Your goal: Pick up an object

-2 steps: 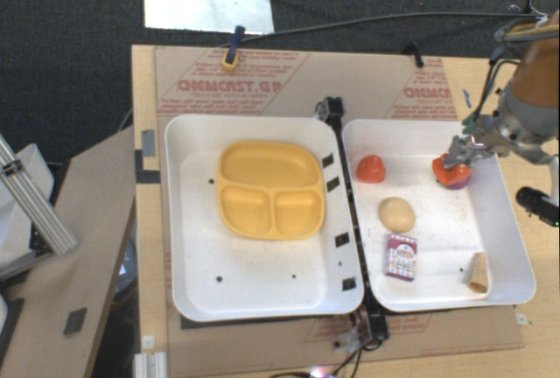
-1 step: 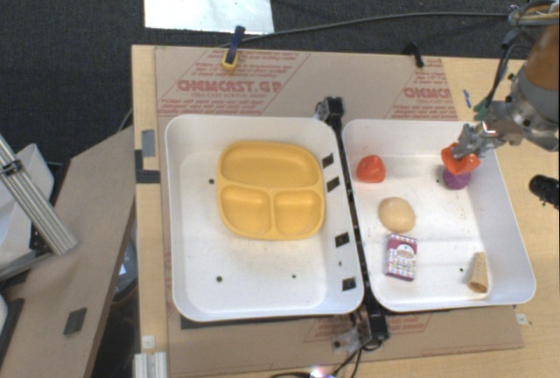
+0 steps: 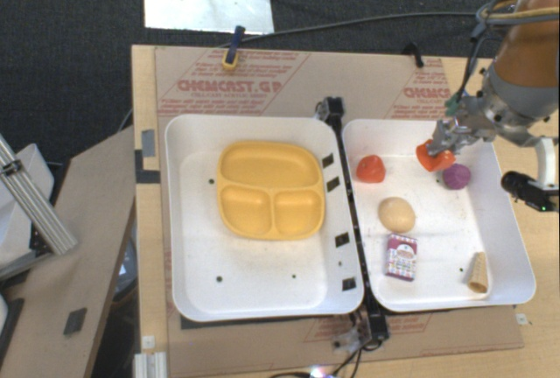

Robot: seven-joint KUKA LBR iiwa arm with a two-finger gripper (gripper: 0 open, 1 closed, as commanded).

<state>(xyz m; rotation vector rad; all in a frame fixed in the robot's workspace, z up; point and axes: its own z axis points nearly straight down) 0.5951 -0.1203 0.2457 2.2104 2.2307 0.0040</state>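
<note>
Your gripper hangs low over the far part of the right bin, directly above an orange piece; you cannot tell from this slant whether it grips that piece or merely touches it. The orange piece lies straight under the tips, its long axis running roughly left to right. A purple ball sits just beside it on the near right, crowding that side. The red piece to the left stands apart, so there is open floor there. The bin's far wall is near; lifting straight up looks like the clearest way out.
</note>
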